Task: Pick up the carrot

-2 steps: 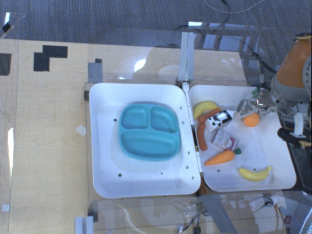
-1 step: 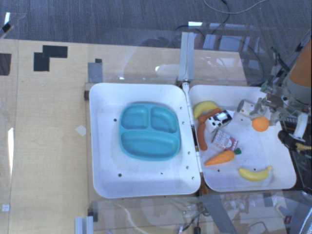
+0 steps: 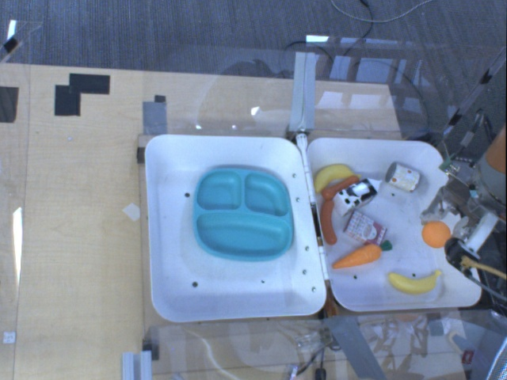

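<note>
The arm (image 3: 489, 165) reaches in from the right edge (orange band just visible), its gripper (image 3: 462, 222) hanging low.

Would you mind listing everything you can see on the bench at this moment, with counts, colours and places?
left bin: 1, white, left half of the bench
divided plate: 1, light blue, middle of the left bin
right bin: 1, white, beside the left bin
carrot: 1, orange with green top, lower middle of the right bin
bananas: 2, yellow, one at the front, one at the upper left
orange ball: 1, orange, right side of the bin
sausage: 1, red-orange, along the left wall
small packet: 1, red and white, above the carrot
small box: 1, white, upper right
gripper: 1, grey, at the right bin's right edge
</note>
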{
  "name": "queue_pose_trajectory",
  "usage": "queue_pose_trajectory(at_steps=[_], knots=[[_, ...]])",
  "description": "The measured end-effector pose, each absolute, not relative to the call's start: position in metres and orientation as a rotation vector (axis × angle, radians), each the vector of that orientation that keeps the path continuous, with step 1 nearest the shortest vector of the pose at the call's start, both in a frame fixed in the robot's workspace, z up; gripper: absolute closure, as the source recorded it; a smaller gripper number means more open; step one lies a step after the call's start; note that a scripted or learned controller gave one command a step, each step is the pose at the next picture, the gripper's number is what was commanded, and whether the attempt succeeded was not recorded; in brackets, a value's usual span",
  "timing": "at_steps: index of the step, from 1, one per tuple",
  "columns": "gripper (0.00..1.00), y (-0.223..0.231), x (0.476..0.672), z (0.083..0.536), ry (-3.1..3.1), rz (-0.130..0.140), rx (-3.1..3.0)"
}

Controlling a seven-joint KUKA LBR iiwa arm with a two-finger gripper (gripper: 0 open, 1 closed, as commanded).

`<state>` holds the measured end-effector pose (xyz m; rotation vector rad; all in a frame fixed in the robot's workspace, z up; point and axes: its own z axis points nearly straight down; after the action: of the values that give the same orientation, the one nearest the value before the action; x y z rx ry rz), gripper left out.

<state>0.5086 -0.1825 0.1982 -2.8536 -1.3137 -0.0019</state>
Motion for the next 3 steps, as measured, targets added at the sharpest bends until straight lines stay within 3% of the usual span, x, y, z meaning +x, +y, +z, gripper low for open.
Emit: queue_pose_trajectory(at_steps=[1, 2, 3], knots=[[1.00, -0.181, 0.488, 0.194, -0.843, -0.002, -3.026], [1.00, -0.162, 0.488, 0.102, -0.468, -0.005, -3.106], [1.00, -0.084, 0.494, 0.219, -0.676, -0.004, -3.068]])
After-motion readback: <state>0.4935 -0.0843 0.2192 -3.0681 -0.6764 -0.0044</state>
